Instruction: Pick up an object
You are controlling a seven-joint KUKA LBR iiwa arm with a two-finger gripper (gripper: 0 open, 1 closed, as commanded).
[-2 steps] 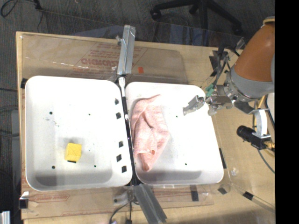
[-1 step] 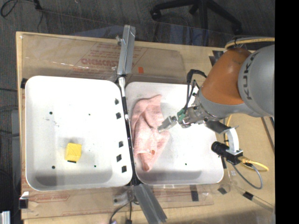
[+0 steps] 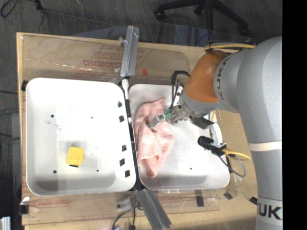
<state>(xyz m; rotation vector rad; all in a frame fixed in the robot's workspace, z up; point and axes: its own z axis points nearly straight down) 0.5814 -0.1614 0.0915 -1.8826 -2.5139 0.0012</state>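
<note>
Two white bins are sitting side by side: a pink cloth [image 3: 152, 138] is lying in the right bin [image 3: 211, 176], the gripper [image 3: 158, 122] touching its far part, a yellow block [image 3: 75, 156] left

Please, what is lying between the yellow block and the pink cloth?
In the camera view, bare white floor of the left bin comes first after the yellow block, then the divider where both bins meet. The pink cloth begins just past it.
</note>
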